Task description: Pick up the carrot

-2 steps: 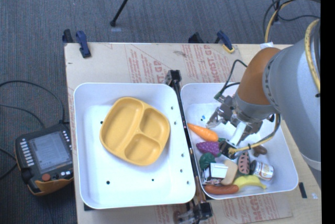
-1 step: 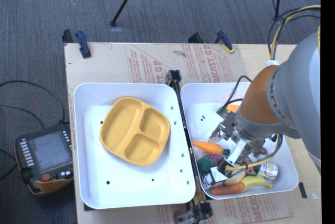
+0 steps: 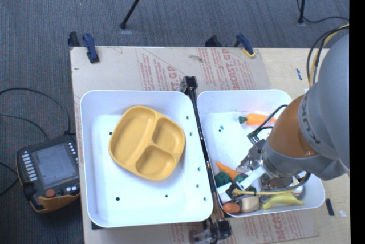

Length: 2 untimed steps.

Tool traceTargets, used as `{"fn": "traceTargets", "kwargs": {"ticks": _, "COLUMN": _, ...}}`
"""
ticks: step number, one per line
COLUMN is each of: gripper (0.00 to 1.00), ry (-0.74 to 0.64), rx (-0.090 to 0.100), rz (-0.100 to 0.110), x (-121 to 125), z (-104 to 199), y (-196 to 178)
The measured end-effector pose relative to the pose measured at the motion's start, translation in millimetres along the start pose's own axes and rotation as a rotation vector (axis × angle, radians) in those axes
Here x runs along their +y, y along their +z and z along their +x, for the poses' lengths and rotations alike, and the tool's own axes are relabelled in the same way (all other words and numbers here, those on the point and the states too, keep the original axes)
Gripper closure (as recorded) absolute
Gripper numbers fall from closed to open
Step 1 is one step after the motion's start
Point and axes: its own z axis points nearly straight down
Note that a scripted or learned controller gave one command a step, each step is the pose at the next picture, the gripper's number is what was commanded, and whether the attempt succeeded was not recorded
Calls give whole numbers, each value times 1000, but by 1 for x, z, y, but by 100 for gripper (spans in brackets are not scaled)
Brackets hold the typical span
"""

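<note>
An orange carrot with a green stem end lies near the back of the right bin, partly hidden by the arm. A second orange, carrot-shaped piece lies at the bin's front left. My gripper is low over the front of the right bin, just right of that second piece and among a cluster of toy foods. The grey arm with its orange band covers the bin's right half.
Packed in the right bin's front corner are a yellow banana, a red tomato-like item and a dark green item. The left bin holds a yellow divided plate. A teach pendant lies left of the bench.
</note>
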Motion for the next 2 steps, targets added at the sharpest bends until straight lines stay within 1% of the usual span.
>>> {"fn": "traceTargets", "kwargs": {"ticks": 1, "gripper": 0, "ry": 58, "rx": 8, "rz": -3, "x": 38, "z": 131, "y": -105}}
{"fn": "traceTargets", "kwargs": {"ticks": 2, "gripper": 0, "ry": -12, "rx": -6, "rz": 9, "x": 35, "z": 72, "y": 2}}
